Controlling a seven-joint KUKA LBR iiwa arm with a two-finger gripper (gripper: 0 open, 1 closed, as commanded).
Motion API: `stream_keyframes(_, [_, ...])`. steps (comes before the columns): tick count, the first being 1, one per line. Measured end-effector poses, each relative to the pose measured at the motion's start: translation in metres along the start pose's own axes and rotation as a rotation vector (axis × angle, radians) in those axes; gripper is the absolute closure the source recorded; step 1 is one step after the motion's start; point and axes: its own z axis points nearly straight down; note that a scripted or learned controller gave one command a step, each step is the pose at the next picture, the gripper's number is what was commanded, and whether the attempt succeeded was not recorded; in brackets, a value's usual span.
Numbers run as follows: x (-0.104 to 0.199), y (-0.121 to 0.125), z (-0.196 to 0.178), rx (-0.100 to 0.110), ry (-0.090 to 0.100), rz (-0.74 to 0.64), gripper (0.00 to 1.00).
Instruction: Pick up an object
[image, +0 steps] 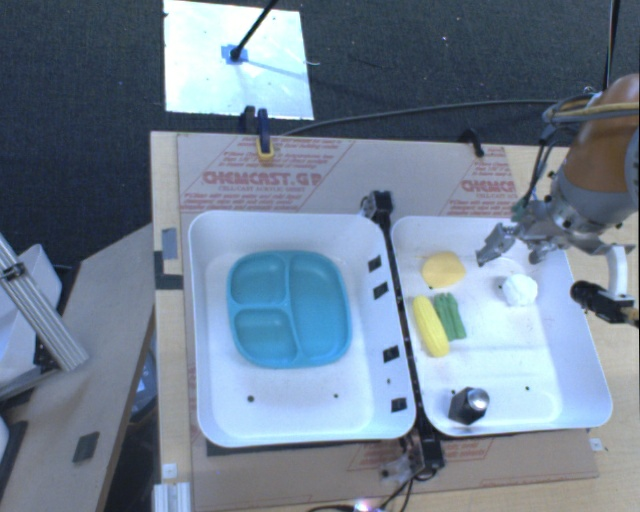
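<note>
Camera view: gripper (520, 243) spread open over right bin (585, 375) — white lump (519, 290) just below.

The surface (165, 330) is a pale wooden bench top. Lying flat on it is a translucent sheet (300, 170) printed with red lettering. It runs out well to the left of the jaws (512, 246) and past them toward the far edge. On this sheet two shallow white bins sit side by side, their inner rims touching along a black hinge strip. The right bin (585, 385) lies directly below the jaws, and the left bin (215, 300) sits well off to their left. A blue-and-yellow clamp (262, 135) grips the sheet's far edge, far to the left of the jaws. A small black clip (470, 143) sits on that same edge, closer to them.
</note>
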Motion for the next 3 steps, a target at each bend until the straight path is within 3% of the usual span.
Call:
stream_keyframes(1, [-0.001, 0.006, 0.044, 0.0, 0.0, 0.0, 0.0])
stream_keyframes(2, [-0.001, 0.008, 0.03, -0.006, -0.001, -0.001, 1.0])
stream_keyframes(3, [0.006, 0.011, -0.033, -0.009, -0.001, -0.004, 1.0])
